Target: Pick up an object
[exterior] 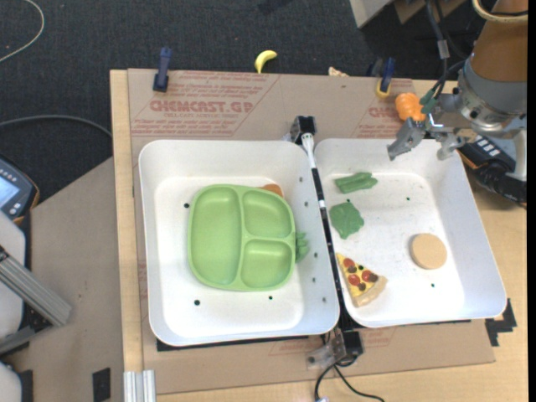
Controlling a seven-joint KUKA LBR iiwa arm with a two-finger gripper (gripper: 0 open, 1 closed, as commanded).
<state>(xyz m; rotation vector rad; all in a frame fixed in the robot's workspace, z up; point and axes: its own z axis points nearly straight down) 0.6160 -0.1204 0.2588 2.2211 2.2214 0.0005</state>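
1. Four loose things lie in the right bin: a green strip near the back, a green leaf just below it, a pizza slice at the front left, and a tan disc to the right. Any one would serve as the pick.
2. The claw hangs over the bin's back rim, carrying nothing; whether its fingers are spread or pressed together I cannot tell.
3. The disc looks the best choice: it sits apart from the rest with bare floor all round. Descend straight over its middle with the fingers wide, and close only once they straddle it.
4. The strip and leaf lie near the divider between the bins, which could block a finger. The slice sits close to the front left corner, also awkward.
5. In the left bin sits a green tray, with something orange peeking from behind it.
6. On the bench, an orange ball sits beside the claw.
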